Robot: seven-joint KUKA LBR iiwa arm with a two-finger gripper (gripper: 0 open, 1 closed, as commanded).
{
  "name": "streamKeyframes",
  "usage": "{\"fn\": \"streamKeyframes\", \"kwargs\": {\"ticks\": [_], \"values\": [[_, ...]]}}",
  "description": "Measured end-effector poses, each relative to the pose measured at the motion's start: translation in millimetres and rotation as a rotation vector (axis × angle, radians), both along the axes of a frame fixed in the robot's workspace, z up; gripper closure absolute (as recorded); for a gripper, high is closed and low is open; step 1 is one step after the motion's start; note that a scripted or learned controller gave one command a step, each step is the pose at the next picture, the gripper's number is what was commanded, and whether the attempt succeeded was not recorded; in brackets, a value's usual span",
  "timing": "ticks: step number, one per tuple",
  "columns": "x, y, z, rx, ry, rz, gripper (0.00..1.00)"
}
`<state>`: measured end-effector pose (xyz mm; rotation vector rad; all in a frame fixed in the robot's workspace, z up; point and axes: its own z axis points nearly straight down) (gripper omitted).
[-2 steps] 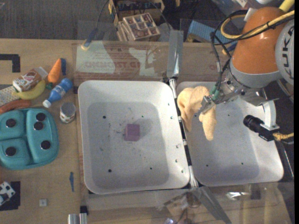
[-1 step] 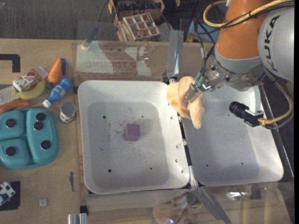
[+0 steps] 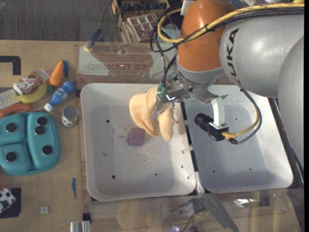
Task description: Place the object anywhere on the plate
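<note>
Although it hangs partly under the wrist, the yellowish cloth (image 3: pixel 147 112) is easy to place: it sits bunched toward the far right part of the left bin (image 3: pixel 104 168), close to the wall shared with the right bin (image 3: pixel 270 168). By the look of its folds it is soft and light, likely to sag and trail when lifted, so a pinch on a raised fold near the top of the bundle seems the sensible hold; a grab at a loose edge would probably let most of it drag. Its long axis runs roughly from the upper left, where the rounded bulk lies, down to the lower right, where a narrower lobe points toward the near side of the bin. The gripper (image 3: pixel 162 102) is down at the top of the bundle, and the cloth appears gathered up around it, but whether it is clamped on the fabric or merely pressed into it I cannot tell. Just beside the cloth, on the bin floor, lies a small purple block (image 3: pixel 136 137). Well apart, on the bench to the left, sits a teal tray (image 3: pixel 29 141); no plate is plain to me
</note>
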<state>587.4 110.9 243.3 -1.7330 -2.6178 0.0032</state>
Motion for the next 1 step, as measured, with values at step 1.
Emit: {"fn": "streamKeyframes", "kwargs": {"ticks": [1], "values": [[26.9, -50.6, 54.2, -0.001, -0.005, -0.010, 1.00]]}}
